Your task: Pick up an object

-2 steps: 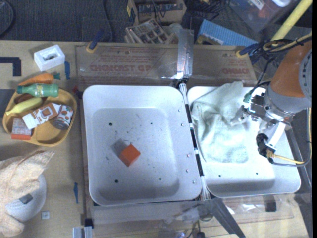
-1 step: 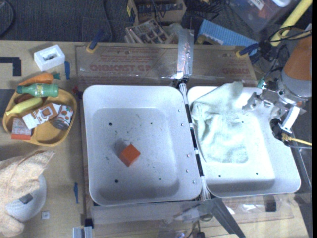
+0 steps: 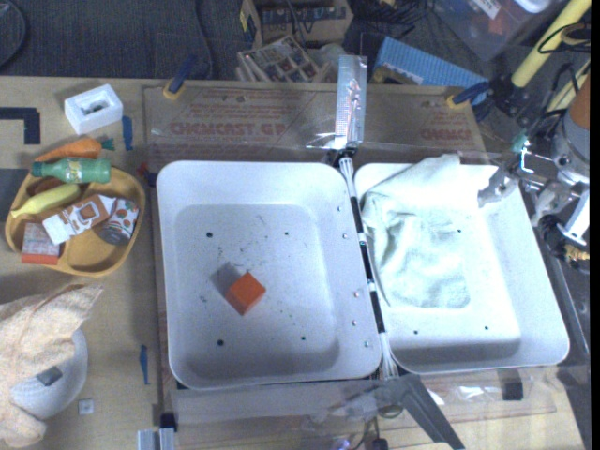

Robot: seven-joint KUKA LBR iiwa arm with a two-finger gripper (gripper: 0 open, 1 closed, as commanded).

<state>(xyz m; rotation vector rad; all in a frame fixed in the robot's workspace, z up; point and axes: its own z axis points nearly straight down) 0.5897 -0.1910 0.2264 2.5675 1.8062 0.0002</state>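
gripper (image 3: 553,195): at right edge of the right bin (image 3: 525,345), fingers' state I cannot tell | orange block (image 3: 247,292): lies on floor of the left bin (image 3: 187,195), near centre, well apart from gripper | white cloth (image 3: 417,232): crumpled in right bin, left part

Objects available for pick-up: two, one per bin.

An orange block (image 3: 247,292), small and cube-like, sits turned corner-on on the floor of the left bin, slightly below and left of its centre, standing alone. A pale white cloth (image 3: 417,228) lies crumpled in the right bin, bunched over its upper-left portion and touching the left wall.
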